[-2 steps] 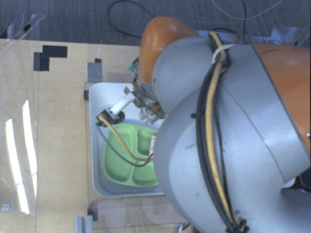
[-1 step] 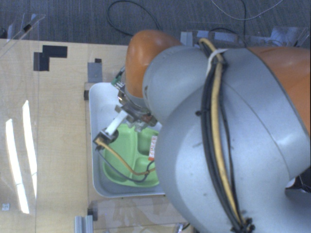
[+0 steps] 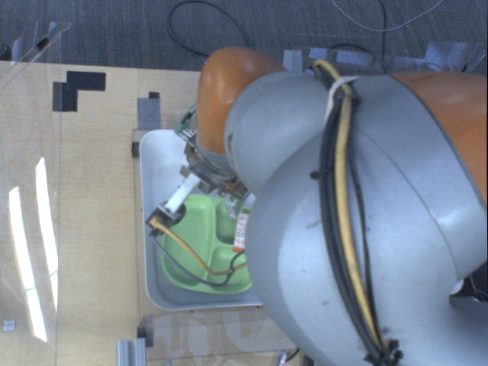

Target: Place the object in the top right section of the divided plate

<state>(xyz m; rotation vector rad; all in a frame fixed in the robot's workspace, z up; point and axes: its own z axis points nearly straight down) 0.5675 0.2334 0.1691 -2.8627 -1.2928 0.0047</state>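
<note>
— Grey metal fills most of the frame. Where does the gripper (image 3: pixel 223 193) sit?

— Low over the green plate (image 3: pixel 200 223), under the orange band (image 3: pixel 225 90) of the arm (image 3: pixel 358 204). The wrist covers the fingers, so whether they are spread, pressed together or pinching anything cannot be told.

— And the object to be placed?

— No loose item can be made out. A white tube (image 3: pixel 177 199) slants from the wrist to a small dark fitting (image 3: pixel 161 220) at the plate's left edge, and cables (image 3: pixel 202 261) loop from there across the plate.

— How does the plate lie?

— Flat in the white bin (image 3: pixel 156 166), toward its lower half; a ridge divides it, and the arm hides its right part.

— Around the bin?

— A pale wooden bench (image 3: pixel 76 227) with black marks (image 3: pixel 76 88) on it, and dark carpet (image 3: pixel 114 14) with cables beyond.
</note>
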